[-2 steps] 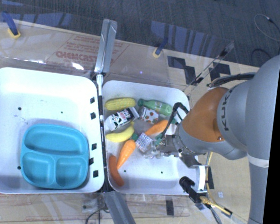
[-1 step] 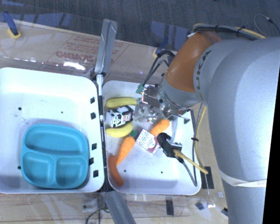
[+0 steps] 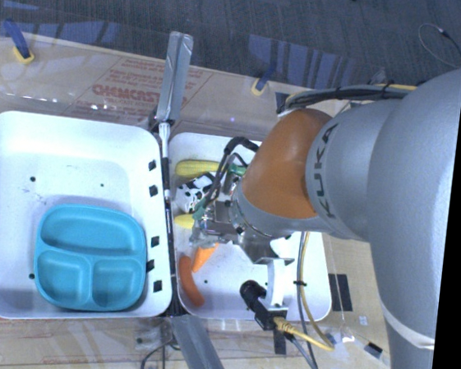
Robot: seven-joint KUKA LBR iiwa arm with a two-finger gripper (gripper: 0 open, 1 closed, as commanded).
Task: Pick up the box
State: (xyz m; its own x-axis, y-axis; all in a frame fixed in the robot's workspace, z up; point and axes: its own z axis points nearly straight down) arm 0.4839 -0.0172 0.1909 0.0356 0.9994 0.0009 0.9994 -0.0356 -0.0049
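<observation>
My gripper (image 3: pixel 208 223) reaches down into the right bin (image 3: pixel 314 301), close to its left wall, and the grey arm with its orange band (image 3: pixel 285 173) covers most of that bin. Just left of the gripper a small black-and-white patterned item (image 3: pixel 192 191) lies partly hidden; it may be the box, but I cannot tell. A small yellow piece (image 3: pixel 183 221) lies right beside the gripper. Whatever sits under the wrist is hidden.
A yellow banana (image 3: pixel 194 168) lies at the back of the right bin, and an orange carrot-shaped item (image 3: pixel 190 281) lies at the front left. The left bin (image 3: pixel 20 139) holds a blue divided tray (image 3: pixel 90 259). A cable (image 3: pixel 309 333) loops over the right bin's front rim.
</observation>
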